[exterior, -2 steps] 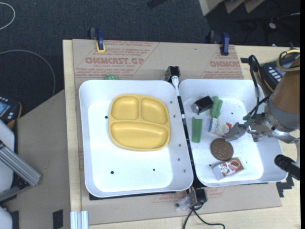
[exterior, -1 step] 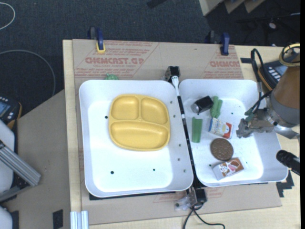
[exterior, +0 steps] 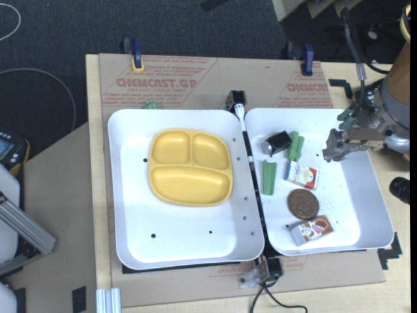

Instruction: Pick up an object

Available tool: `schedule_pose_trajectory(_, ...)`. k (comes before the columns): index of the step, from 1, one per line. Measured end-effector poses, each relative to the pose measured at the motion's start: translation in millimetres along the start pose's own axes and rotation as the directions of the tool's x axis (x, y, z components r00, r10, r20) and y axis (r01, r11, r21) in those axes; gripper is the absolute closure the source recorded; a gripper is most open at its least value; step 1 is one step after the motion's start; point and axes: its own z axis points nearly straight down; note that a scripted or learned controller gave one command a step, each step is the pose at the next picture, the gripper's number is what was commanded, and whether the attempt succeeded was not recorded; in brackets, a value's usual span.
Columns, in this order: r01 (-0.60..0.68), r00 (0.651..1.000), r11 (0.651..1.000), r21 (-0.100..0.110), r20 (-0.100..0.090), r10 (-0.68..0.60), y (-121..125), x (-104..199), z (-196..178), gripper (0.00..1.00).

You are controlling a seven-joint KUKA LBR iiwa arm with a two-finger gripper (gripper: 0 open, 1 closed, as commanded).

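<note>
Hovering at the right side of the frame, the gripper [exterior: 333, 150] sits over the upper right part of the right bin [exterior: 365, 204], with the grey arm [exterior: 391, 109] reaching in behind it from the right edge. Whether it is wide or narrow cannot be told from this slanted view, and nothing can be seen held in it.

Just left of the gripper, apart from it, lies a small red and white packet [exterior: 302, 175] on the bin floor. Below the packet rests a round brown disc [exterior: 303, 204], and below that, near the bin's lower rim, a second small packet [exterior: 311, 230] in brown, red and white, lying tilted. Toward the bin's upper left are a black object [exterior: 279, 142] and a green cylinder [exterior: 295, 147] just beside it on the right. Another green cylinder [exterior: 268, 177] lies lower down, close to the divider between the bins.

Filling the middle left of the frame, the left bin [exterior: 130, 201] holds a yellow divided plate [exterior: 191, 167] with three compartments, set in the bin's upper half.

Both bins sit on a brown cardboard sheet [exterior: 182, 80] printed with red lettering, fixed at its top edge by two blue and yellow clamps [exterior: 135, 54]. Dark carpet [exterior: 98, 12] lies beyond the bench at the top of the frame.
</note>
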Motion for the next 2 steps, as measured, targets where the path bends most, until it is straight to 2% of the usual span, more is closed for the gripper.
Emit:
schedule_pose_trajectory(1, -0.004, 1.000, 1.000, 0.001, 0.001, 0.004, 2, 48, -114, 1.00)
schedule_pose_trajectory(2, -0.002, 1.000, 1.000, 0.016, 0.000, 0.002, 2, 129, -107, 1.00)
